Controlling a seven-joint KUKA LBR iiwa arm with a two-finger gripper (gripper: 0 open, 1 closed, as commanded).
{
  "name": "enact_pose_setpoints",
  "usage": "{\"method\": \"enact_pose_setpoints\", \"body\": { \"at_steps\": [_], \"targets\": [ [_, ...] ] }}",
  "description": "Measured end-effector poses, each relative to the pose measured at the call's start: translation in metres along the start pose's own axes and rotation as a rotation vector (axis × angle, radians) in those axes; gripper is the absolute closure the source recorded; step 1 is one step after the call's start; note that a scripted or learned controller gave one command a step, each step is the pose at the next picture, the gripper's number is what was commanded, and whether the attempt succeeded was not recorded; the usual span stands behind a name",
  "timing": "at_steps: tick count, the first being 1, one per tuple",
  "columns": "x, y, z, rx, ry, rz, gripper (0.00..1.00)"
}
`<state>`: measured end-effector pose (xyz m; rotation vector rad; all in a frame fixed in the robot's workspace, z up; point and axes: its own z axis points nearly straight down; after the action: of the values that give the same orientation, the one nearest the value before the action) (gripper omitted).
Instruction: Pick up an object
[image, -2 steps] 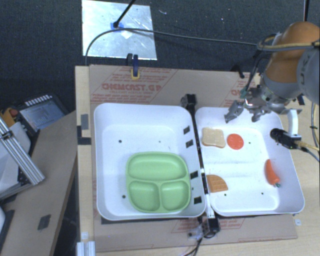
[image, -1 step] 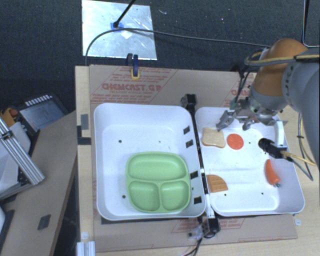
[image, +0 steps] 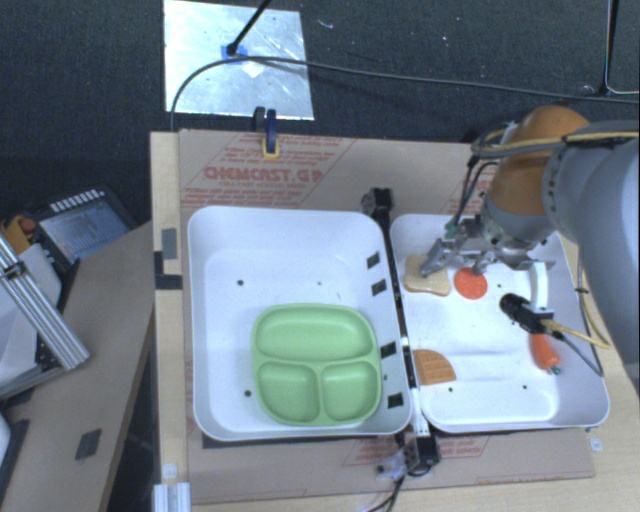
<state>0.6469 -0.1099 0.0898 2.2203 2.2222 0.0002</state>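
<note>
Camera view, green tray (image: 316, 362) in left bin (image: 270, 250), toast (image: 430, 287) in right bin (image: 480, 385)

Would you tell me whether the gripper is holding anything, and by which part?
It cannot be told: the gripper sits low by the tan slice and orange disc.

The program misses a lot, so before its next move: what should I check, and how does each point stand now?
1. Tool over the right bin: ok.
2. Single target under tool: cannot tell; it hangs between the tan slice and the red disc.
3. Anything held in tool: cannot tell.
4. Orange piece apart from tool: ok.
5. Green plate in left bin, out of the way: ok.
</note>
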Motion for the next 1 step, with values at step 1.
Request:
{"method": "enact_pose_setpoints", "body": {
  "at_steps": [1],
  "targets": [
    [-0.0002, 0.0018, -0.0132, -0.005, -0.001, -0.001, 1.0]
  ]
}}
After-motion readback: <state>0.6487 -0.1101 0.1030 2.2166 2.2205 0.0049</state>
